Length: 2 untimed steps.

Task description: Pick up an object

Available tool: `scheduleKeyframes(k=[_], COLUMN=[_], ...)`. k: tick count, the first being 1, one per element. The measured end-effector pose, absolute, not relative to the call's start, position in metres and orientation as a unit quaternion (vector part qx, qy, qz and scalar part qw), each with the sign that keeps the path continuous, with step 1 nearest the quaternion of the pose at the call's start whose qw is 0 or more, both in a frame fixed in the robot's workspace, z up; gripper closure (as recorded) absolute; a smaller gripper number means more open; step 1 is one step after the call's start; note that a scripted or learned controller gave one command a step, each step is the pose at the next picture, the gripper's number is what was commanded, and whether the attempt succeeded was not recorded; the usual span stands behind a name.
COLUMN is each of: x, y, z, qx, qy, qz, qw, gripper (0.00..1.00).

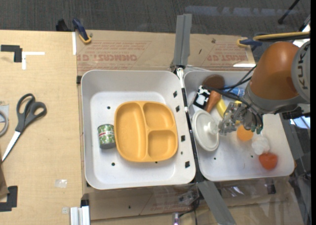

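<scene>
Cluttered objects (244, 132) in right bin (237, 172), hand (232, 120) above, grip state unclear; divided plate (146, 131) in left bin (94, 169).

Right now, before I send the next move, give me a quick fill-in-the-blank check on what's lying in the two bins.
1. The yellow divided plate lies in the ____ bin as the camera sees it.
2. The small green can sits just to the camera's ____ of that plate.
3. The gripper hangs over the ____ bin.
4. The scissors lie ____ both bins, on the bench.

Missing words: left; left; right; outside
</scene>
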<state>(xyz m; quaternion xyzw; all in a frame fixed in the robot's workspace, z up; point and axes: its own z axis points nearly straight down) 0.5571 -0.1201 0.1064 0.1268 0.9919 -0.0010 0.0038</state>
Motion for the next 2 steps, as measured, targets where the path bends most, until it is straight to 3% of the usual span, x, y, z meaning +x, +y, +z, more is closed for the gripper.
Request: scheduleKeyframes(k=[1,2], x=[0.595,0.59], y=[-0.102,-0.18], z=[0.284,0.34], qx=[0.095,0.281], qy=[0.995,0.96], qz=[-0.0002,-0.0007], qw=[0.002,0.002], gripper=[1.0,1.0])
